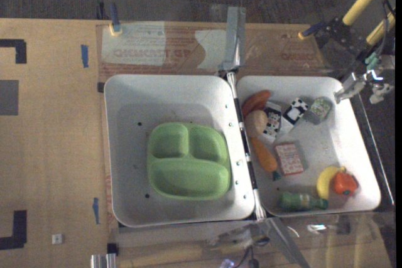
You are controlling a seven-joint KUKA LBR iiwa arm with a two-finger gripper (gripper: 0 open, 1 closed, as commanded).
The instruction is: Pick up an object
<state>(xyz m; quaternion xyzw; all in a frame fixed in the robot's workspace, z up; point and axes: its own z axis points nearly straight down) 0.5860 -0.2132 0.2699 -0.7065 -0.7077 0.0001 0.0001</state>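
Metal two-finger hand (349, 90) at right white bin's (370, 163) upper right corner, grip state impossible to tell, green sectioned plastic plate (187, 160) in left white bin (125, 103), small toys right.

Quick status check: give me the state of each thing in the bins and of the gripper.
Green divided plate: flat in left bin, compartments bare.
Carrot: lying along right bin's left wall.
Green bottle: on its side.
Banana: touching orange toy.
Gripper: over right bin's top right corner.
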